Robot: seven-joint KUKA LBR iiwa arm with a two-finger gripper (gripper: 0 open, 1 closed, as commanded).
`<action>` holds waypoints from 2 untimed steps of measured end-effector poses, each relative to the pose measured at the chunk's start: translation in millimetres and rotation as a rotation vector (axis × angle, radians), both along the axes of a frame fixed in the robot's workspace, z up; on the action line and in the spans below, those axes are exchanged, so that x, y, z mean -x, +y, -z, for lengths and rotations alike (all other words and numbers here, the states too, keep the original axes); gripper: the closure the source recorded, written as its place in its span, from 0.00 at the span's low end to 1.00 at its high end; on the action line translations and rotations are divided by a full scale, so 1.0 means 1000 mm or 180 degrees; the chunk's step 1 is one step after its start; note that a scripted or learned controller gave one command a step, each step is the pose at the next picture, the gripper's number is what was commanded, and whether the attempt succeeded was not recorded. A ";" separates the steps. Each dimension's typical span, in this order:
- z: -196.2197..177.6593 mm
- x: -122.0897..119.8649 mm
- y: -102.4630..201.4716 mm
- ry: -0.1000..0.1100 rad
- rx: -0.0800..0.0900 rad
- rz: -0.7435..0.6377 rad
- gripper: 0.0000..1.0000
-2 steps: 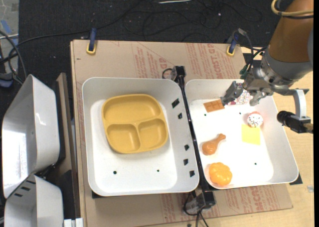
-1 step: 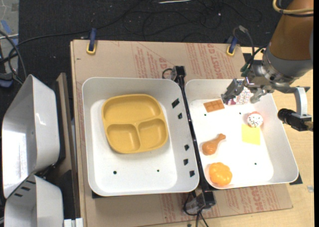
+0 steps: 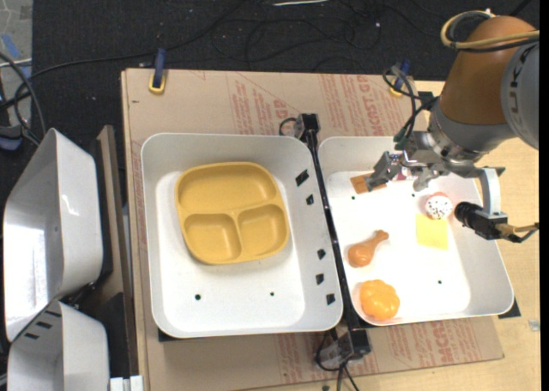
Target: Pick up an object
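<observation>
My gripper [image 3: 400, 166] hangs over the far left part of the right bin [image 3: 480, 291], under the grey and orange arm [image 3: 480, 72]. A small brown piece [image 3: 376, 180] lies right at its left tip; whether it is gripped I cannot make out. Just right of the gripper sits a white round dotted object [image 3: 438, 207], with a yellow square block [image 3: 432, 232] in front of it. An orange drumstick toy [image 3: 367, 248] lies near the bin's middle left. An orange rounded fruit toy [image 3: 379, 299] rests in the near left corner.
The left bin [image 3: 171, 295] holds a yellow divided plate [image 3: 232, 212]. A black divider with clips [image 3: 322, 209] runs between the bins. A black bracket with cable [image 3: 480, 219] sticks over the right bin's right side. White containers [image 3: 51, 218] stand off the bench at left.
</observation>
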State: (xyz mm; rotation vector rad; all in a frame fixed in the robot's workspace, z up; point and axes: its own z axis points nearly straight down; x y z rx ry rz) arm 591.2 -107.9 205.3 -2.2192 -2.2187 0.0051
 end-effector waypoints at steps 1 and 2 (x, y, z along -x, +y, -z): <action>0.064 0.003 -0.001 0.0004 -0.0002 0.0004 0.00; 0.116 0.004 0.000 -0.0004 0.0000 0.0003 0.00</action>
